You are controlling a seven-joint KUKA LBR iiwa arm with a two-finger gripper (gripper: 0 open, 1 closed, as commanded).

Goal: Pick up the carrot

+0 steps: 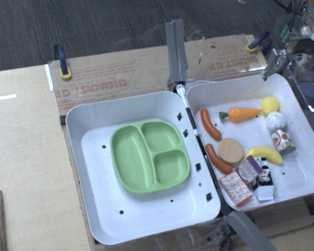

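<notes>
- The carrot [244, 113] lay in the far part of the right bin [307, 125], its long axis running left to right, the green stalk end to the left and the orange body to the right.
- A yellow lemon [270, 104] sat just beside the carrot's right end; whether the two touched could not be told.
- A red sausage [207, 125] lay to the carrot's left, apart from it, and a round tan disc [231, 150] lay nearer, below it in the view.
- A banana [265, 154], a small can [282, 140], a second sausage [218, 159] and several small cartons [235, 188] crowded the near part of the same bin.
- The left bin [94, 181] held a green divided plate [149, 155].
- The gripper [280, 58] hung at the far right corner, beyond the right bin's rim and well apart from the carrot; whether it was spread or pressed together could not be told.
- The carrot appeared to be a light, rigid plastic toy with a smooth, tapering surface, likely to slip along its taper or roll if pinched off-centre.
- The best hold appeared to be across the thick middle of the orange body, with the fingers set on its far and near sides, away from the lemon.
</notes>
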